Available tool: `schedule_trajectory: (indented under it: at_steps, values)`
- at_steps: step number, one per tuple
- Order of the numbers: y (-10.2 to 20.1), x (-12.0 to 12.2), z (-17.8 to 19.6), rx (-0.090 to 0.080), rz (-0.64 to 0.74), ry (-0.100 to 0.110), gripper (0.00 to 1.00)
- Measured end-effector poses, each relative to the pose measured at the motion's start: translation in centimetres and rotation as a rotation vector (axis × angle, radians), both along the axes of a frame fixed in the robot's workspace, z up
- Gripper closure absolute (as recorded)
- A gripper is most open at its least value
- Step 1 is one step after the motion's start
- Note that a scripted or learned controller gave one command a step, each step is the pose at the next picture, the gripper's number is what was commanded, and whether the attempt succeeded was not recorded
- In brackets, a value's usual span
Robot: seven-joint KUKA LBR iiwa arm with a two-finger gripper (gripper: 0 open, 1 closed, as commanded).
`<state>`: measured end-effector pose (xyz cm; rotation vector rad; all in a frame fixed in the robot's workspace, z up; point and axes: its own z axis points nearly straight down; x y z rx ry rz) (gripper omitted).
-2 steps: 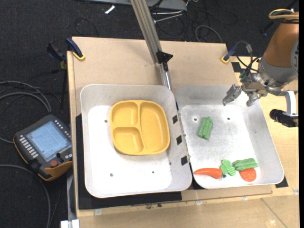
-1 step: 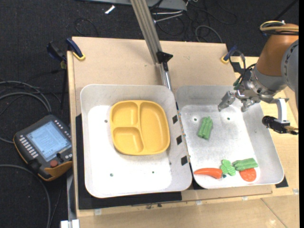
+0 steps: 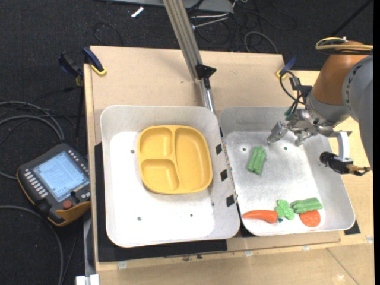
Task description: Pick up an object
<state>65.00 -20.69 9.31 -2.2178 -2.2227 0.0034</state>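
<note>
At the right of the frame the gripper (image 3: 289, 133) hangs over the upper part of the right bin (image 3: 332, 186), its fingers spread apart with nothing between them. A green pea pod (image 3: 257, 160) lies just below and left of it. Toy vegetables (an orange carrot (image 3: 261, 216) among them) sit along the bin's lower edge. A yellow divided plate (image 3: 175, 159) rests in the left bin (image 3: 119, 153).

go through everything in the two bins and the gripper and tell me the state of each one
gripper: open, above the right bin, holding nothing
yellow tray: flat in the left bin, compartments bare
green pod: lying loose in the right bin
orange pepper: lying at the right bin's near edge
green and red toy pile: resting beside the pepper
</note>
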Motion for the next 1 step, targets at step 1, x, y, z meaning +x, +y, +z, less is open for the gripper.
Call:
schedule_trajectory:
  at_steps: [1]
  values:
    - [0.0,0.11,1.29,-0.002,0.001,-0.004,1.0]
